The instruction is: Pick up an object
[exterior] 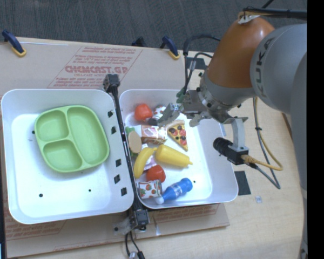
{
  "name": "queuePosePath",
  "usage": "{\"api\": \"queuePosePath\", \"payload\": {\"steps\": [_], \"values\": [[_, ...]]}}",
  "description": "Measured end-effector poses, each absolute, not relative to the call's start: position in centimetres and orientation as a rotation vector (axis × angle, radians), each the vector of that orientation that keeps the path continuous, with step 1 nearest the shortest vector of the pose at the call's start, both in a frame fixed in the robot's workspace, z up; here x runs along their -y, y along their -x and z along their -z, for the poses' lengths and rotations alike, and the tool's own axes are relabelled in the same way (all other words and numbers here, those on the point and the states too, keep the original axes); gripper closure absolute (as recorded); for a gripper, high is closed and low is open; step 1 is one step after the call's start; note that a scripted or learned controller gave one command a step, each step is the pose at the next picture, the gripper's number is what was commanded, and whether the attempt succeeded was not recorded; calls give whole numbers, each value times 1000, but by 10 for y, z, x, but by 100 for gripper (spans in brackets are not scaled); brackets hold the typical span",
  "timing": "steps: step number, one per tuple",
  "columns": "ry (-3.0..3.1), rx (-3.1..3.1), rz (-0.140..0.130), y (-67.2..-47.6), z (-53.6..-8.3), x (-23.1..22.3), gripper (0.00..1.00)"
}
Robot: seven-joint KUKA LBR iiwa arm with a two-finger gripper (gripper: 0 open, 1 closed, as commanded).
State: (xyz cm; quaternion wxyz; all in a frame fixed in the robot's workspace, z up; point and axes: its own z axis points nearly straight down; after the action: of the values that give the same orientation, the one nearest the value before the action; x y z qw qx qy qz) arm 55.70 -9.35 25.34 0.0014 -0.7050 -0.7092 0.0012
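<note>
The right bin holds a heap of toy food. There is a red tomato, a pizza slice, a yellow pepper-like piece, a banana, a second red piece, a blue bottle, a small carton, a wrapped snack and a beige disc. My gripper hangs over the bin's far part, just right of the tomato and above the pizza slice. Nothing shows held in it.
The left bin holds a green divided plate. A black hinge strip runs between the bins. Cardboard lies behind them, held by blue clamps. Cables trail at the right.
</note>
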Motion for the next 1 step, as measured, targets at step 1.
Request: {"api": "queuePosePath", "payload": {"steps": [1], "values": [[2213,2226,-4,-557,-253,94,0]]}}
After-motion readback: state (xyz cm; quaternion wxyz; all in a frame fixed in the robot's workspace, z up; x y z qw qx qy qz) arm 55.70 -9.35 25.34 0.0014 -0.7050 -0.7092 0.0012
